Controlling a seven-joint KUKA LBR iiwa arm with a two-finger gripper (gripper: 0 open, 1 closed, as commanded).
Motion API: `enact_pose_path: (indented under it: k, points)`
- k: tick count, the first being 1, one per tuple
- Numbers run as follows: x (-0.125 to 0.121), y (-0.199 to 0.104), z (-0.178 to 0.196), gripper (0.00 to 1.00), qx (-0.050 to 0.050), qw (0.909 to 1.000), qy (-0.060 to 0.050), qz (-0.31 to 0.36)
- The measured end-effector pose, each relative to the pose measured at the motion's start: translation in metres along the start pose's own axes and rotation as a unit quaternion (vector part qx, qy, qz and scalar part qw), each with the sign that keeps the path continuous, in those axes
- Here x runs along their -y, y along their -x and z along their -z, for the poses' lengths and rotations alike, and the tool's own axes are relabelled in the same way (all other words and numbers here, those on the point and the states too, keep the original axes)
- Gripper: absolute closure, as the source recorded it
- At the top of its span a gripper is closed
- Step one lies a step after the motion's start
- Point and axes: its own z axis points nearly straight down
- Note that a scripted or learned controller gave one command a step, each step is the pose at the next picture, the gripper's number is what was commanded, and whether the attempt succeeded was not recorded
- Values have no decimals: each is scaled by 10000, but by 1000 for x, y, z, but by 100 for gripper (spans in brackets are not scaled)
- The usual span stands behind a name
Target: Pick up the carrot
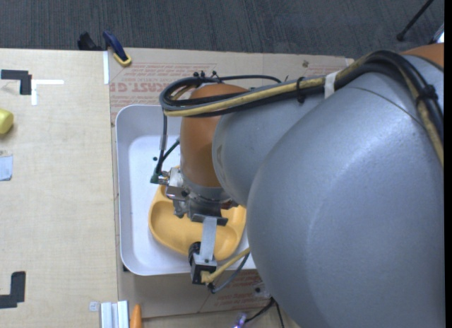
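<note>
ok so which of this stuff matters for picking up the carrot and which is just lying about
Job: gripper, low in the white bin.
Lying about: yellow curved thing under the gripper; small yellow thing at the bench's left edge; blue-handled tool at the far edge.

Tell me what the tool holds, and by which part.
Cannot be told: the arm blocks the view, hanging over the yellow dish in the white bin.

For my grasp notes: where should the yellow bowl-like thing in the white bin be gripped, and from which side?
The yellow bowl-like thing looks shallow and open upward, its right part under the arm; so probably pinch its left rim from above, across the wall.
</note>
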Motion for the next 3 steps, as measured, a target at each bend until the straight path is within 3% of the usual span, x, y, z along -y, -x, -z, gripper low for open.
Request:
enact_pose_path:
  k: [1, 2, 3]
  points:
    - [-1, 1, 6, 100, -10, 9890, 7, -1478]
    - [-5, 19, 13, 100, -12, 9378, 2, -3472]
    - [-1, 0, -12, 100, -23, 8716, 1, -4902]
